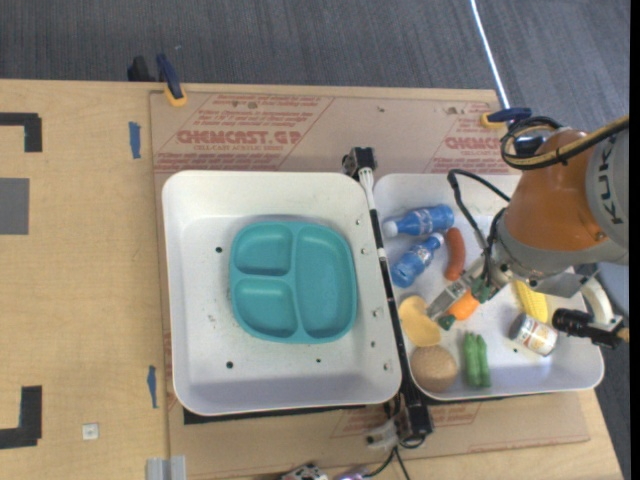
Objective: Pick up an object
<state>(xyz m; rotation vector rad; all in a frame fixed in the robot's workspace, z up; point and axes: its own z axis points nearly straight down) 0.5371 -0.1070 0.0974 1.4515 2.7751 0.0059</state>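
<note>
gripper: gripper [452, 304] sits low in the right bin [575, 380], amid the clutter; can't tell whether it's released or clenched, tip is too small and crowded by items.
target: likely the small orange piece [465, 309] touching the tip, or the yellow round piece [417, 320] just left of it. My guess only.
how to do it well: come straight down, centre on one item, keep clear of the neighbours; things are packed close, so a skewed close would nudge the orange-red sausage shape [456, 253] or the tan ball [435, 367].
shapes: two blue bottles [418, 222], cylindrical, will roll. Green piece [475, 359] long and knobbly. Yellow long piece [529, 299] partly under the arm. Small metal can [534, 335] at near right.
materials: mostly smooth toy plastic, slippery to pinch; bin is glossy white.
left bin: left bin [200, 268] holds a teal divided tray [294, 280], flat and wide, poor pick.
</note>
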